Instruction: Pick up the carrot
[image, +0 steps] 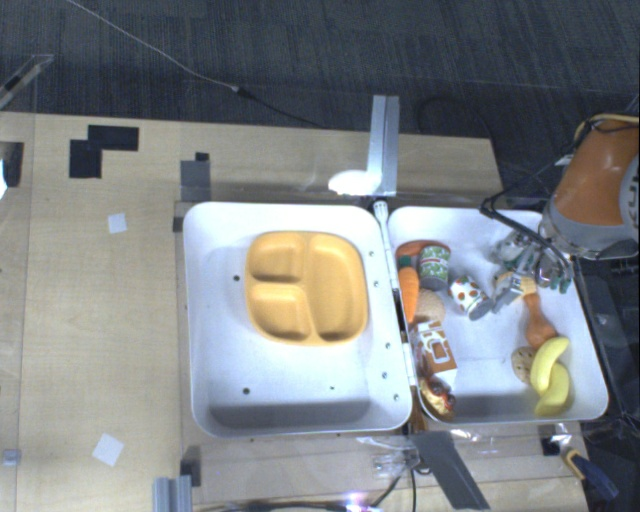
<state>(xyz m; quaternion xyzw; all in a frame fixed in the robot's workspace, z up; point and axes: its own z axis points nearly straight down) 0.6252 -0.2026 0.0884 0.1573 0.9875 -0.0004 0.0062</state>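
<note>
In the camera view, the carrot is lying along the left wall of the right bin, pressed among a can and a packet, leaving little room beside it. The gripper is hovering near the bin's middle, well apart from the carrot; whether it is spread or pressed together, I cannot tell. A banana is resting near the right rim. The left bin is holding a yellow tray.

Single fixed overhead camera, slanted down, both bins framed.
</note>
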